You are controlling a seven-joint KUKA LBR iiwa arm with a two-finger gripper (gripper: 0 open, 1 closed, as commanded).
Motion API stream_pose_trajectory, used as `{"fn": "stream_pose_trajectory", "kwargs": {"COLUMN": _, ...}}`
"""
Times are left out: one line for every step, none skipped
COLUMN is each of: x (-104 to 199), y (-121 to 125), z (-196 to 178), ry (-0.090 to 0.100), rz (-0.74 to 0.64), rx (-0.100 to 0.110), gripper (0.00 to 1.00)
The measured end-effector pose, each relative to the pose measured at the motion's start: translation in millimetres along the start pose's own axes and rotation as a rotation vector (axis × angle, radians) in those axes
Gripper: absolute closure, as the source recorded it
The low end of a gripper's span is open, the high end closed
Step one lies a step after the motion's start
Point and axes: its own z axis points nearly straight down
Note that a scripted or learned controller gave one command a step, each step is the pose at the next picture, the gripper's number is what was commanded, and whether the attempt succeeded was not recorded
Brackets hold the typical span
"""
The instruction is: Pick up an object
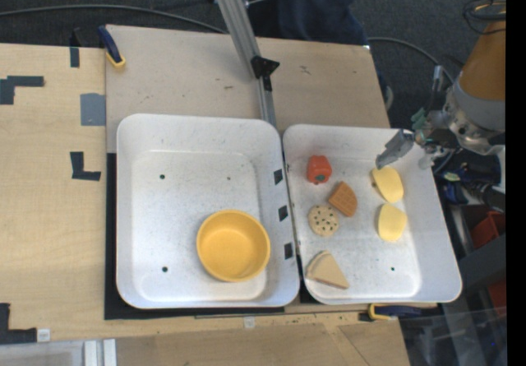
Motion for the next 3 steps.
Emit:
{"fn": "stream_pose_trajectory", "kwargs": {"x": 0, "y": 0, "z": 0, "ry": 0.0, "rz": 0.0, "rx": 0.0, "gripper": 0.0}}
{"fn": "stream_pose_trajectory", "kwargs": {"x": 7, "y": 4, "z": 48, "ry": 0.0, "rz": 0.001, "rx": 0.004, "gripper": 0.0}}
{"fn": "stream_pose_trajectory", "kwargs": {"x": 10, "y": 4, "z": 92, "ry": 0.0, "rz": 0.001, "rx": 0.005, "gripper": 0.0}}
